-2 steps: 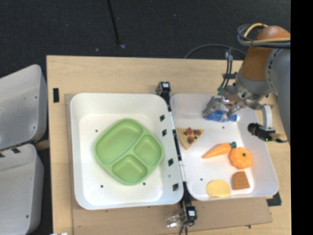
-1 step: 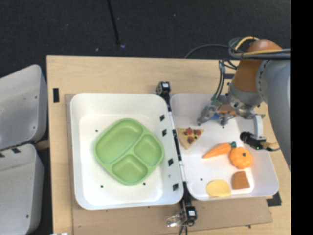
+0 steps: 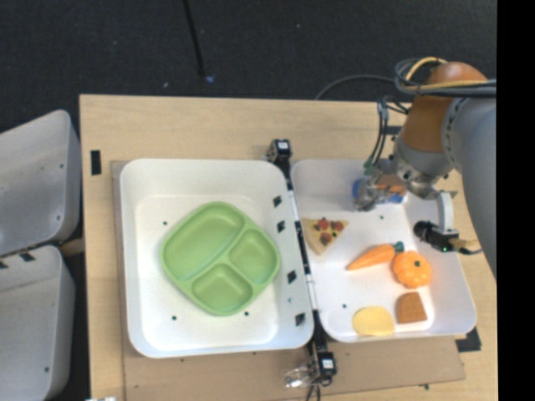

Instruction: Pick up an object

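The two-finger gripper (image 3: 369, 195) is seen low over the back of the right shallow white bin (image 3: 451, 307) — whether it is open or closed cannot be told. No item is seen held; the pizza-slice toy (image 3: 323, 231), orange carrot (image 3: 372, 256), small orange pumpkin (image 3: 412, 269), yellow oval piece (image 3: 373, 321) & brown cracker-like square (image 3: 410, 307) are laid nearer the front. A green divided plastic plate (image 3: 220, 257) is set in the left white bin (image 3: 142, 324).

The counter (image 3: 100, 132) looks like pale, matt wood. Both white bins (image 3: 142, 324) (image 3: 451, 307) appear as smooth plastic with a soft sheen. The green divided plate (image 3: 220, 258) at lower centre is smooth, matt plastic. The carrot (image 3: 370, 257) and the small pumpkin (image 3: 412, 269) look like smooth orange plastic, faintly glossy.
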Robot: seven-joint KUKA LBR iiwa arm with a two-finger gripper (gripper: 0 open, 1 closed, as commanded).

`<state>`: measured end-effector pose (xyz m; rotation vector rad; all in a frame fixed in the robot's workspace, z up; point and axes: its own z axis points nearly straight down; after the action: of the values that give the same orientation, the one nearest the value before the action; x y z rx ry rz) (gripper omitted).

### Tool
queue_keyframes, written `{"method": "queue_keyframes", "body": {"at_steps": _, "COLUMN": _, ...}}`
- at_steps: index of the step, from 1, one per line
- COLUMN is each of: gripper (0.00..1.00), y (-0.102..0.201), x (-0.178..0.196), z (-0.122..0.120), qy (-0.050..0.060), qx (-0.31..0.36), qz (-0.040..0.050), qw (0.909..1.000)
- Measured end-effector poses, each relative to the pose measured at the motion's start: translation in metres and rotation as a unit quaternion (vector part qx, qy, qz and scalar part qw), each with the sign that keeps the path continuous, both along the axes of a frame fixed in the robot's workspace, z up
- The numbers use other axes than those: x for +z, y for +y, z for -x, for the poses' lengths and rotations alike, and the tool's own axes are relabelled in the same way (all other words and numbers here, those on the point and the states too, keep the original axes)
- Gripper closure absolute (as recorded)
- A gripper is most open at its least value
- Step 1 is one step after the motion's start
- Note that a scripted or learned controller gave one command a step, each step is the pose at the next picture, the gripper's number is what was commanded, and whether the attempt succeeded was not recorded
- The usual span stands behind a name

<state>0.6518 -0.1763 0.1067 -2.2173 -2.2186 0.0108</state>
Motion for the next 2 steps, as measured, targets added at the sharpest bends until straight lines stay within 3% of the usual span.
{"method": "queue_keyframes", "body": {"at_steps": 2, "gripper": 1.0, "y": 0.006, "x": 0.116, "z": -0.017, "qy": -0.007, "qx": 0.002, "qz": 0.0001, "qw": 1.0}}
